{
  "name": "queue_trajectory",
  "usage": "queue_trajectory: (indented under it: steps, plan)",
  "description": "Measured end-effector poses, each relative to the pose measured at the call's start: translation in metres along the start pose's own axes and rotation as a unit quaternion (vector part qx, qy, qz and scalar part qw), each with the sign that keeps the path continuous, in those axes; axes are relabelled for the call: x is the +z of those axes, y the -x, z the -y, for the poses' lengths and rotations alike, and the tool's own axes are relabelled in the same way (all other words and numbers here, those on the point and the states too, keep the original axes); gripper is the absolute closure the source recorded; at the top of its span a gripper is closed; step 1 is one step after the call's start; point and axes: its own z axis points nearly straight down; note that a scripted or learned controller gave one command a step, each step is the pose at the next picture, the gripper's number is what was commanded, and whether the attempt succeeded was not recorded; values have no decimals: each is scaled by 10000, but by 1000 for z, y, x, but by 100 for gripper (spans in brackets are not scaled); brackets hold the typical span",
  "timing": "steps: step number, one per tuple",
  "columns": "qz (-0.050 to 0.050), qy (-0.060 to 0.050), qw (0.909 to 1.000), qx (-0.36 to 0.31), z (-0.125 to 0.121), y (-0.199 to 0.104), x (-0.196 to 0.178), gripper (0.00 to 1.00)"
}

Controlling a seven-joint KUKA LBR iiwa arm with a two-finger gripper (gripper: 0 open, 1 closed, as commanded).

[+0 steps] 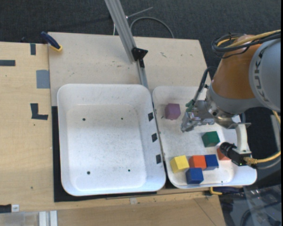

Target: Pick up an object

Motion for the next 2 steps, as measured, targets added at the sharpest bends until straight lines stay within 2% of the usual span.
queue_trajectory:
  steps: [1, 2]
  plan:
    - [-3, 6, 10000, -13, -8, -60, -6, 100]
    - [1, -3, 10000, -5, -2, -109, 1, 100]
